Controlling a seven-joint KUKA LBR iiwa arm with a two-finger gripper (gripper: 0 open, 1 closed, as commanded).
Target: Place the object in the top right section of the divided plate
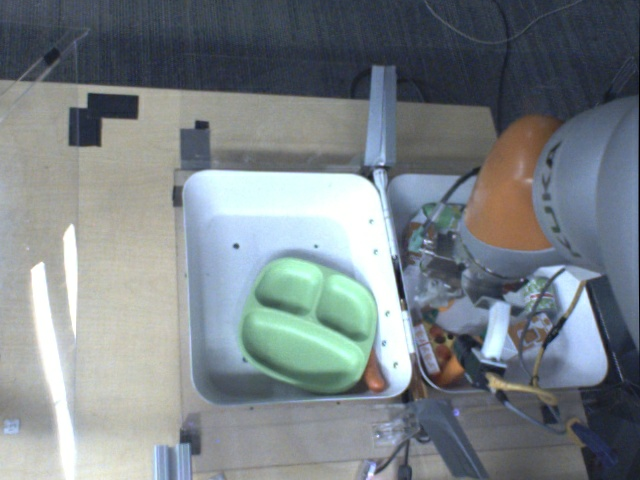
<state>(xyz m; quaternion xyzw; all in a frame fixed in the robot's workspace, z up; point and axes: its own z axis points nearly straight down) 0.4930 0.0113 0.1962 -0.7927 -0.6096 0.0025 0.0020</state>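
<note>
The object I am to move is one among the clutter in the right bin [590, 363], and I cannot say which. From what shows there, small packets and wrapped bits around an orange piece [449, 371] near the bin's lower left corner, I judge these things to be light, some crinkly and slippery in their wrappers, some soft and plastic-looking. A wrapped packet would likely slide or buckle if I pinched it flat, so I would take a firmer piece across its narrow middle and squeeze gently.

My arm [560, 188] hangs over that bin with its wrist low, and my claw [470, 313] sits down among the clutter. My own wrist and cables cover it, so I cannot tell how it stands or whether anything is caught in it.

The green divided plate [310, 323] lies in the left bin [250, 208], toward its lower right, tilted so that its sections do not line up squarely with the bin walls. Two smaller sections sit at its upper side and one long section below; the upper one nearer my bin is the target [345, 303], and it looks bare. Something small and orange [374, 376] peeks from under the plate's lower right rim, mostly hidden. The plate looks like stiff, smooth plastic, so a light thing dropped there may skid.

Both bins rest on the pale wooden bench [110, 298]. The right bin's far side is cut off by my arm.
</note>
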